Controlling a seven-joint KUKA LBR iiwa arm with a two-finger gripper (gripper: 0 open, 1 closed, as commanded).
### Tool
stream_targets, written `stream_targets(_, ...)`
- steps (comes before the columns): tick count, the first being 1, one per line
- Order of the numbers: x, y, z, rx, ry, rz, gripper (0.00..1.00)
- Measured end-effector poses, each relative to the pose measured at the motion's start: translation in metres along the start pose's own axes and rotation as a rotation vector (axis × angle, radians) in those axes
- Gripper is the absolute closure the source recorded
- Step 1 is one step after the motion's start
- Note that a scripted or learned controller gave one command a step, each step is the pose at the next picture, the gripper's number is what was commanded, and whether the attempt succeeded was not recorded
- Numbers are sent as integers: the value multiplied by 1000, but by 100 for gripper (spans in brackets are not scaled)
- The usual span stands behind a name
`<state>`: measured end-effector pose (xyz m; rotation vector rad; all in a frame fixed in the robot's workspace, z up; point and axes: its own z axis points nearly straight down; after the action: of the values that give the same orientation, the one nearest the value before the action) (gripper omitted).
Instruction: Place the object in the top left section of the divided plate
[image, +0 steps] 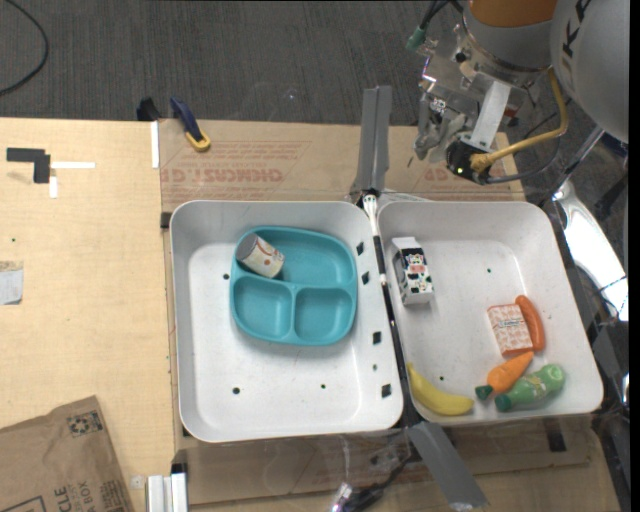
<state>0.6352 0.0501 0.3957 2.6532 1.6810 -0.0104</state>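
A small can-like object (262, 257), white with a tan end, lies on its side in the top left section of the teal divided plate (322, 318), leaning toward that section's outer rim. The plate sits in the left white bin (200, 340). The hand (437, 140) is well apart from the object, up beyond the far edge of the right bin (470, 300) and above the tabletop (80, 300), to the right of the plate. Whether it is released or clenched cannot be told from this angle; nothing shows between its parts. The grey arm with its orange band (510, 12) enters from the upper right.

In the right bin a small white carton (412, 271) lies near the wall shared with the left bin. Toward the bin's right side lie a pink packet (508, 328) with an orange sausage-shaped piece (531, 322) just beside it. Along the near edge lie a banana (438, 396), a carrot (506, 373) and a green vegetable (534, 388), the carrot touching the green one.
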Motion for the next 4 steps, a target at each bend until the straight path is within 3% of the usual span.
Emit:
stream_targets(1,-53,52,-40,0,1,-130,100)
stream_targets(2,-122,85,-26,2,1,-235,100)
stream_targets(3,-104,63,-43,1,2,-98,100)
stream_targets(4,-162,103,-42,1,2,-147,100)
